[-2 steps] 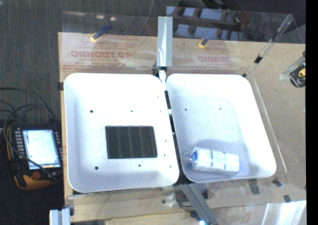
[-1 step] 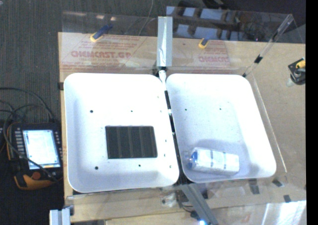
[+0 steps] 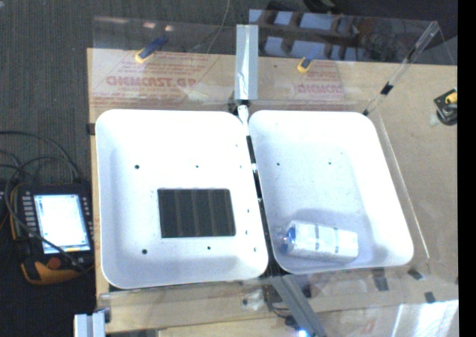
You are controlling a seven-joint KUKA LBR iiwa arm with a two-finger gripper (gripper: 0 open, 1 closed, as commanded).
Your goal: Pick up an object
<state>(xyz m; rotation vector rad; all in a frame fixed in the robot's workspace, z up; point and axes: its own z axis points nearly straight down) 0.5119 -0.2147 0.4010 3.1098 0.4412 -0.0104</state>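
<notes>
I've yet to reach: next I descend on the bottle at lower right; my end effector's state I cannot tell.

smooth white plastic bins, clear plastic bottle

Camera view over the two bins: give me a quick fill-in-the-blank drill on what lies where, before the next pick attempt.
1. The dark ribbed rectangular block lies in the ____ shallow white bin.
2. The white plastic bottle with the blue cap lies on its ____.
3. The bottle rests near the ____ edge of the right shallow white bin.

Missing words: left; side; front (bottom of the view)
</notes>
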